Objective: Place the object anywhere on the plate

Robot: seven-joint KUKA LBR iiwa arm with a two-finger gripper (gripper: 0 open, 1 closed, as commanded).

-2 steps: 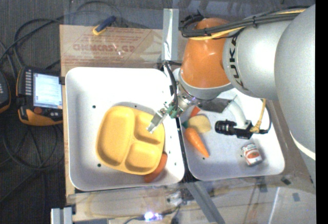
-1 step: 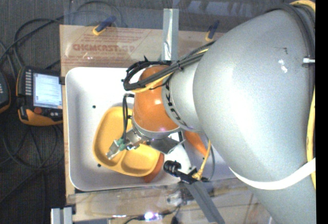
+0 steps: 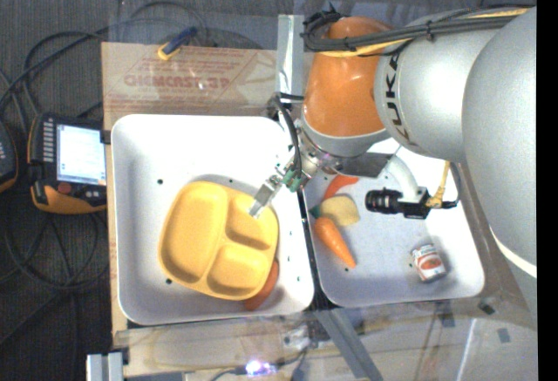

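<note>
Hovering: gripper point(image 3: 260, 203) over yellow plate point(image 3: 209, 244), left bin point(image 3: 139, 161).

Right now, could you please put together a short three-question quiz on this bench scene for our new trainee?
1. True or false: the yellow divided plate lies in the left bin.
2. Which thing lies beside the carrot in the right bin? A) a pale potato-like piece B) a blue cup C) a spoon
3. Fill in: the gripper hangs over the plate's ____ edge.

Key: 1 true; 2 A; 3 upper right, as the camera sees it.
</note>
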